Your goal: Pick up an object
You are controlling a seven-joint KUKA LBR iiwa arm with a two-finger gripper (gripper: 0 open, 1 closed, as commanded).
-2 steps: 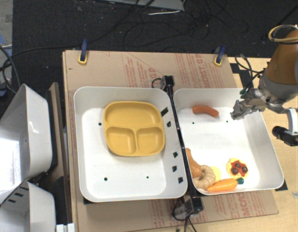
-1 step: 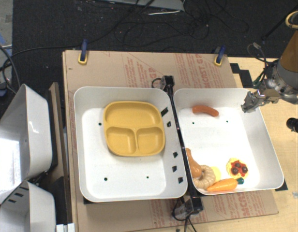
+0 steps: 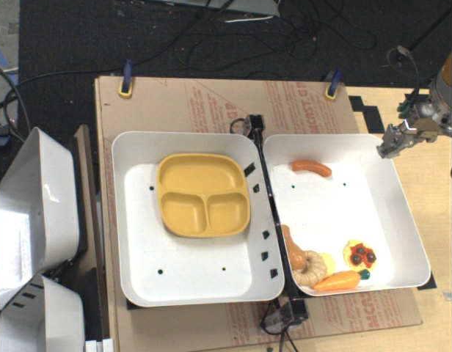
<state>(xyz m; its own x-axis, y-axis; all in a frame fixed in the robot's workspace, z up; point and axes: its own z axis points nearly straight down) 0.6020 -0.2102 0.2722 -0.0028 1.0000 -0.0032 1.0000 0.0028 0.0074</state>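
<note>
Hovering: your gripper [image 3: 393,144] hangs at the far right corner of the right bin [image 3: 402,218], just above its rim; nothing sits between its fingers, and you cannot tell from this angle whether they stand apart or together.
Nearest pick: the sausage [image 3: 312,168] lies in the right bin's upper part, to the camera's left of the gripper and a little toward the near side; its long axis runs roughly across the bin, tilted slightly.
Relation that matters: you would need to travel leftward in the camera view and drop down; a grasp across the sausage's short width looks the sensible approach, so the fingers should straddle it front to back.
Other candidates: a carrot [image 3: 337,280], a knobbly tan piece [image 3: 308,265] and a small tart with berries [image 3: 359,254] crowd the near edge of the same bin, well apart from the gripper; the carrot and tan piece touch or nearly touch, which makes a clean grip harder.
Open room: the sausage has bare white floor all round it; you judge it the easiest target.
Edges: the divider [image 3: 264,189] between bins stands near the sausage's left end; keep off it.
Left bin [image 3: 130,218]: a yellow divided plate [image 3: 204,194] rests there, farthest from your arm.
</note>
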